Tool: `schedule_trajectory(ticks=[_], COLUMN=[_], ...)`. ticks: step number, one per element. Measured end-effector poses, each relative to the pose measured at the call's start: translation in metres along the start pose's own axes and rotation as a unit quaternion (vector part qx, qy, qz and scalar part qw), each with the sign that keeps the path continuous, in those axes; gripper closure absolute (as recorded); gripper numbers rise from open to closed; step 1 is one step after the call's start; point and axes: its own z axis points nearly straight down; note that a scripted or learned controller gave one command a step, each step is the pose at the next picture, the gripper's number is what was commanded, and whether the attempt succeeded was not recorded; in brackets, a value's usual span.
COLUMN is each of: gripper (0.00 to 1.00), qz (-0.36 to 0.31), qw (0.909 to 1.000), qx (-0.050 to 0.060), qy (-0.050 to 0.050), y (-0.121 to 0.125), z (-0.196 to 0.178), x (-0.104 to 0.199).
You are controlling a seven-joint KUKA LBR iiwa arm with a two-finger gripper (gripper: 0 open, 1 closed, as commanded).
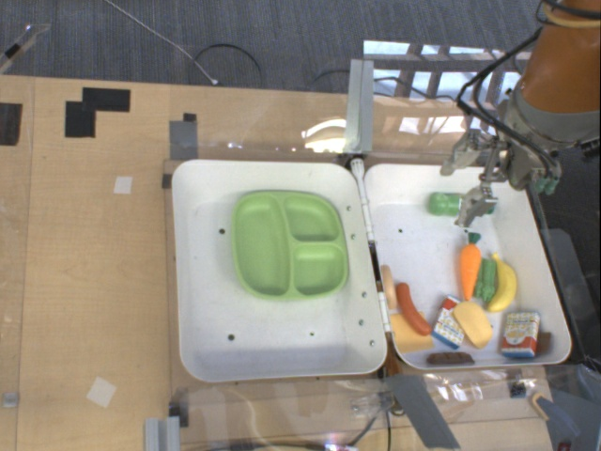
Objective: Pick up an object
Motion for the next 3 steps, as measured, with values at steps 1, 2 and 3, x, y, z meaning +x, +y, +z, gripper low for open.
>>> schedule_trajectory(ticks=[1,2,3], gripper=[0.0,0.0,1.0], qz=[-0.011,-0.078,-0.081], qw=[0.9999,0.997,0.9966], qx=[-0.001,0.001,0.003], qy=[0.007,-0.002,-0.01], y=[-0.03,-0.089,-0.087], z=[0.146,0.174,0.158], x=[0.002,0.042,0.036])
